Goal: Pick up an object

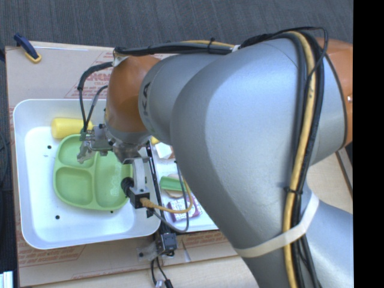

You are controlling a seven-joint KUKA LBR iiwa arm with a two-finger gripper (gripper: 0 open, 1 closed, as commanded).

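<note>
We look down on the left bin (24,179), where a green tray (84,182) with several compartments lies flat on the floor of the bin. A yellow piece (66,126) lies just beside the tray's far edge, partly hidden by the wrist. The arm (240,137) reaches in from the right and covers most of the right bin; there we make out a green item (170,184) and some flat printed packaging (180,212) peeking from under it.

The gripper (90,149) hangs low over the tray's upper right compartment, at or very near its rim. The metal parts at its tip are small and crowded by cables and the wrist body, so we cannot tell how it is set, nor whether anything sits in it. We cannot tell either whether it touches the tray or hovers just above.

We judge the task to be in its reaching or grasping stage. The tray looks like the target, and it lies flat in the bin, not lifted. Nothing appears raised off the bin floor. What is left, as we read it, is to secure a grip on the tray's rim and lift it clear. A thin rim on a wide, shallow tray may slip or tilt on the way up.
</note>
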